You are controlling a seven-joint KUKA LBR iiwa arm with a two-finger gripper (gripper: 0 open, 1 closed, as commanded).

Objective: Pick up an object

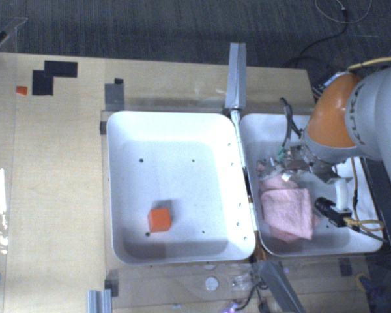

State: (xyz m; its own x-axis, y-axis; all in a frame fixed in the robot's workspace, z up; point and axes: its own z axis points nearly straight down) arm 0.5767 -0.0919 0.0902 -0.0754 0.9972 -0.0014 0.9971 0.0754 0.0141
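Right bin: the gripper sits at the far edge of a folded pink cloth, with the grey arm and its orange band covering the bin's right side. Whether the gripper is spread or closed cannot be told. Left bin: an orange cube lies near the front wall, well apart from the gripper. On the bench's far left are a black stepped block and a small orange tile.
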